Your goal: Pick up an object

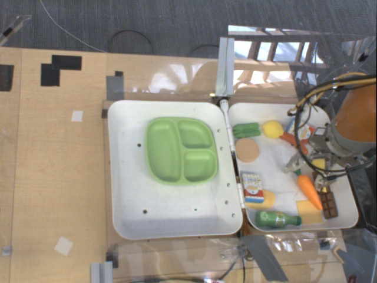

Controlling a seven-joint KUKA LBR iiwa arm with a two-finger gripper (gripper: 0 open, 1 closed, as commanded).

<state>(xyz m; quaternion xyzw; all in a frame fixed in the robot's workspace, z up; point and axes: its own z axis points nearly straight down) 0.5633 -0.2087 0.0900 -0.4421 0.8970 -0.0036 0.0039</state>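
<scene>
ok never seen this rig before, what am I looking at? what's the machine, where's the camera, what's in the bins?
One camera, fixed above the bench, looks down at a slant. The grey machine with the orange band is a robot arm reaching in from the right; its job is to pick up an object. Its gripper hangs low over the right bin, and the view does not show anything held.

The left bin holds a green divided plate.

The right bin holds toy food: a green pickle, a lemon, a tan round cookie, a small milk carton, a green bottle, a carrot, a cheese slice and a chocolate bar.
</scene>
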